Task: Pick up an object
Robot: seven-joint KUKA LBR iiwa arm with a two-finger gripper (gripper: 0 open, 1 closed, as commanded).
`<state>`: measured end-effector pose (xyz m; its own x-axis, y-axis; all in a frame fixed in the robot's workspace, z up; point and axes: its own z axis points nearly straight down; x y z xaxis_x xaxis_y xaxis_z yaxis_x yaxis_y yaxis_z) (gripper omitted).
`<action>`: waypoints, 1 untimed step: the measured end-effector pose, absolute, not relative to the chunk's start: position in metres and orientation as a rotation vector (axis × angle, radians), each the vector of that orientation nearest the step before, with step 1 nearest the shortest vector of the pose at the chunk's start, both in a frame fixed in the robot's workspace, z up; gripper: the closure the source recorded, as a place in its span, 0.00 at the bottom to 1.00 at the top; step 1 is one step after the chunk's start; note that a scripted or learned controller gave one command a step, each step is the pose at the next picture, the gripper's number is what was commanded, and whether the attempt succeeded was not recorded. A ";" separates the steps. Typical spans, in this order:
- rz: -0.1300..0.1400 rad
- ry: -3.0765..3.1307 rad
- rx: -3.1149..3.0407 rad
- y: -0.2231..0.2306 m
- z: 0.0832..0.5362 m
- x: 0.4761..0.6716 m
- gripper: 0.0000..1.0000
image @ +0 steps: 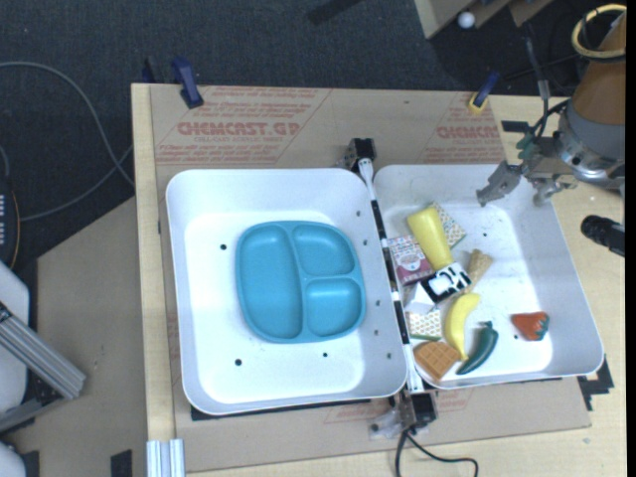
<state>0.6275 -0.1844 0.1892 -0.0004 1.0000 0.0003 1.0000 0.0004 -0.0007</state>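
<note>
I see the yellow plastic banana (458, 318) low in the right white bin (556, 266), well apart from my gripper (517, 185), whose fingers are spread above the bin's far edge, holding nothing. The brown board (248, 127) behind reads "CHEMCAST".

Even, bright overhead light falls on the two white bins (199, 266), which look washed out and nearly glaring. Beyond the counter (298, 117) the dark floor (79, 28) stays dim. The blue tray (298, 281) casts only a faint shadow. Detail is soft and slightly grainy throughout.
</note>
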 end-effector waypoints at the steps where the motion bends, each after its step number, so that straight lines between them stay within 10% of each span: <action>1: 0.001 -2.221 -2.217 -0.111 0.086 0.637 0.00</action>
<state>0.6373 -0.1115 0.0864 -0.0015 1.0000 0.0020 1.0000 0.0015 -0.0033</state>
